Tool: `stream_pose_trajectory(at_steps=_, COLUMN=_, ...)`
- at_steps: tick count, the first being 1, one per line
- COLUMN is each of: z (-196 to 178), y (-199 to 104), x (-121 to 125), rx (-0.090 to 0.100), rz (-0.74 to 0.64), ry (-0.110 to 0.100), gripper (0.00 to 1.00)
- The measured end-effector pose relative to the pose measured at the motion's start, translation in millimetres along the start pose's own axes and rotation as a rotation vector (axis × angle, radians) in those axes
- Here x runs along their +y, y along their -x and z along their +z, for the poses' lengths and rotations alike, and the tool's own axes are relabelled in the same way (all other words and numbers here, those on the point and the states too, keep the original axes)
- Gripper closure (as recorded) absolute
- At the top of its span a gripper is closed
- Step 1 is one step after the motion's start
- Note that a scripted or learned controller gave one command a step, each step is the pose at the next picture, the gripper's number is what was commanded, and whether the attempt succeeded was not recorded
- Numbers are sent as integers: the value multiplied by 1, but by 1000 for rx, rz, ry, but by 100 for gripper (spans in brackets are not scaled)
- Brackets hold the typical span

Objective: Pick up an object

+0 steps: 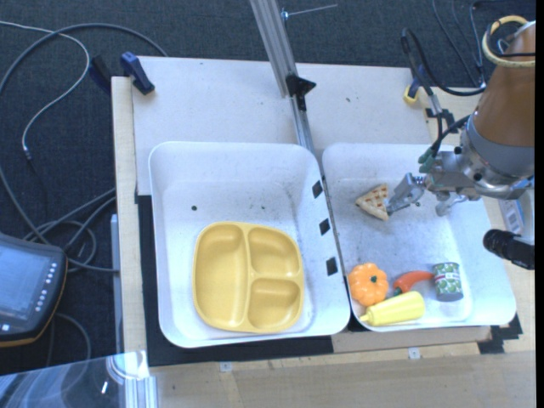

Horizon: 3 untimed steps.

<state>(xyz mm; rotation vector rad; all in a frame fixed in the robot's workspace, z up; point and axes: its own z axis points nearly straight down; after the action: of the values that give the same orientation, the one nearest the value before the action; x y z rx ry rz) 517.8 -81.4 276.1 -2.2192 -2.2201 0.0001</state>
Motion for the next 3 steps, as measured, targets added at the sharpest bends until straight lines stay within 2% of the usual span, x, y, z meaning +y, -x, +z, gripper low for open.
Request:
stream_pose_trajectory(at_steps=1, z=0, y=0, x=0, rx=0, rz=0, ry=1, gripper=0)
stream_pose_trajectory(at_steps=2, z=59, y=5, x=5, rx=0, rz=1, ry=-7, gripper=0)
stream_pose_trajectory(at_steps=3, z=103, y=8, x=7, rx=1, rz=1, ry=-6, gripper=0)
